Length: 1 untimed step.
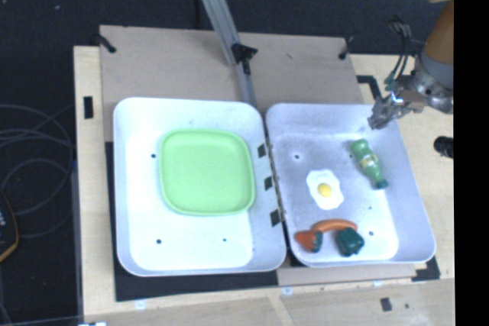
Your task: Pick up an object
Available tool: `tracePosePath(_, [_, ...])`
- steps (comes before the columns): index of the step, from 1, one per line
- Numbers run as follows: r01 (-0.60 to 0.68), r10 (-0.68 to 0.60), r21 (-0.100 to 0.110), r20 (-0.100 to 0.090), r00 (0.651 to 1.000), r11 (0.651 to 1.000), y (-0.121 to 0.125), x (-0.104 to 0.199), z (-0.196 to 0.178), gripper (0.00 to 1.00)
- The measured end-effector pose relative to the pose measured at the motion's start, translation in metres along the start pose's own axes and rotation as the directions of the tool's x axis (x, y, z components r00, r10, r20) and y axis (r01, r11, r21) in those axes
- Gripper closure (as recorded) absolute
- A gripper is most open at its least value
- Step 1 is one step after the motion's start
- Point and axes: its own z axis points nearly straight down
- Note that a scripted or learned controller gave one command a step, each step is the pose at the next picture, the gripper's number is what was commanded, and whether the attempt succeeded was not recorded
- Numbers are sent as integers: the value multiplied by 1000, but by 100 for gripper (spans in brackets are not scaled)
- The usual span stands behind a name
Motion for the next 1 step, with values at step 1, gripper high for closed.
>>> tracePosePath(1, [2,-2,3,-1,1000,1000,-19,43,-4,100])
